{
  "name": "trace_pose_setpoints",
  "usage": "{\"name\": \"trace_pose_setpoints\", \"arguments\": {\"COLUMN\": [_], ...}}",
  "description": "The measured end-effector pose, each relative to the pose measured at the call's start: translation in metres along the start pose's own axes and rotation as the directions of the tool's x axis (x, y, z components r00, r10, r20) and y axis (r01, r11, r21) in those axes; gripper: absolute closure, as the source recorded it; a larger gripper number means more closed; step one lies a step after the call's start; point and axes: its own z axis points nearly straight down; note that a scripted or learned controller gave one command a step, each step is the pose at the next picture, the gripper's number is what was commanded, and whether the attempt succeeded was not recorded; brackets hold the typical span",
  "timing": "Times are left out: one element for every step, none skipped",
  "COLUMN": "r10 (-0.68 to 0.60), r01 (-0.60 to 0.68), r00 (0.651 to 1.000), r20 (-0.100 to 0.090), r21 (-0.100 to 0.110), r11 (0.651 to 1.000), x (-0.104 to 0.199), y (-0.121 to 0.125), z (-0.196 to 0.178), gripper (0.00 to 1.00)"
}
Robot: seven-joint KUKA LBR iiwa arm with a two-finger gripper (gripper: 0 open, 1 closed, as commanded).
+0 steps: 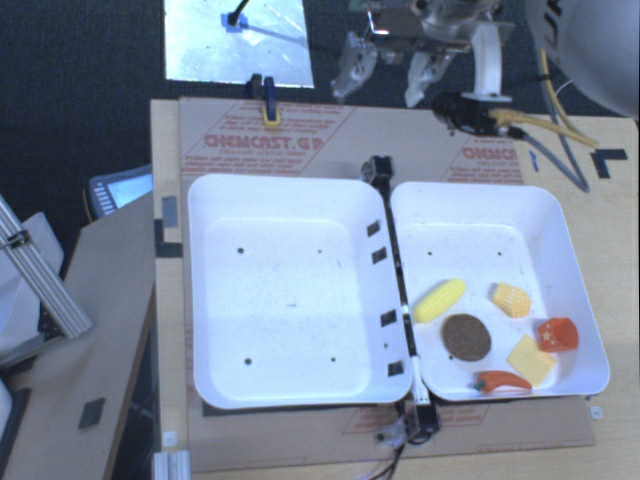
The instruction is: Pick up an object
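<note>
Your gripper (390,71) hangs high at the far edge of the desk (300,138), fingers spread and holding nothing. The objects crowd the right bin's (470,213) near corner, so pick the corn (439,300), which lies apart from the walls.

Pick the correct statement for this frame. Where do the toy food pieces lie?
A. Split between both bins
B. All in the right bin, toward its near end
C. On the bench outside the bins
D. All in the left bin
B: the yellow corn, brown disc, and the other pieces cluster in the right bin, toward its near end.
</note>
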Motion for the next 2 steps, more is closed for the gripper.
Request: {"name": "trace_pose_setpoints", "arguments": {"r10": [-0.002, 0.000], "r01": [0.002, 0.000], "r00": [1.000, 1.000], "r20": [-0.004, -0.001], "r21": [-0.012, -0.001], "r11": [1.000, 1.000], "x": [0.043, 0.093], "y": [-0.026, 0.015], "z": [-0.075, -0.018], "gripper": [0.00, 0.00]}}
